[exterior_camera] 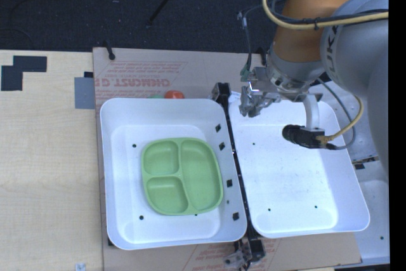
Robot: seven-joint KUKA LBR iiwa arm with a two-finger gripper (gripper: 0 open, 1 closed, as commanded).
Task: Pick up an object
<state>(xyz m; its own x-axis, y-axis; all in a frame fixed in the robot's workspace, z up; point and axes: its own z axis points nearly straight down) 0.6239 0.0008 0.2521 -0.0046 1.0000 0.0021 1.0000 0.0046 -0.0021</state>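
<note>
Two white bins sit side by side on the desk [51,155]. Left bin [120,130] holds a green divided plate [182,176], three compartments, lying flat near the bin's middle, slightly toward its 3 o'clock wall. Plate is untouched, nothing on it.

Right bin [298,200] has only small dark specks on its floor. Arm [355,41] enters from 3 o'clock, orange band up top at about 1 o'clock of the view. The tool [250,105] hangs at the 11 o'clock corner of the right bin, just beside the divider between bins, above the rim area. Cannot tell whether its fingers are apart or together; too small and cluttered. Nothing visibly between them.

A black cylindrical part [303,135] with yellow cable sticks out over the right bin at its 1 o'clock region.

A small red-orange object [174,95] lies outside the left bin at its 12 o'clock edge, on the cardboard sheet [146,76]. Plate is well apart from the tool, at the tool's 7 o'clock.
</note>
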